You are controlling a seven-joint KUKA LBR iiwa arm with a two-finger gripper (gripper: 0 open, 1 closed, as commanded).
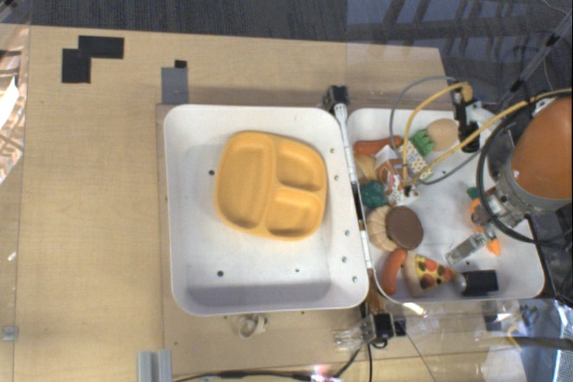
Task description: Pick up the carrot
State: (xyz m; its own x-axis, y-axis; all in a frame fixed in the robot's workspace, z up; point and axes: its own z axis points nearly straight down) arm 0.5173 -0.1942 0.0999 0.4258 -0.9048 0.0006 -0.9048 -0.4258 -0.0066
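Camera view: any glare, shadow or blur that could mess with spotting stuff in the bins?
Camera view: soft shadow along the near inner wall of the left bin, beside the yellow divided plate; bright glare on the clear panel at the left edge and faint reflections on the panel above the right bin; the arm's orange band looks soft and blurred; the toy food pile is small and cluttered.

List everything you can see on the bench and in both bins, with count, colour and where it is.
Shallow white bins: two, side by side on the wooden bench.
Divided plastic plate: one, yellow-orange, left bin.
Toy food pile: several mixed pieces, right bin's left side.
Round cookie-like toy: one, tan and brown, right bin.
Toy sausage: one, red-orange, right bin's near edge.
Toy pizza slice: one, yellow and red, beside the sausage.
Arm: one, grey with orange, over the right bin.
End effector: one, low over the right bin.
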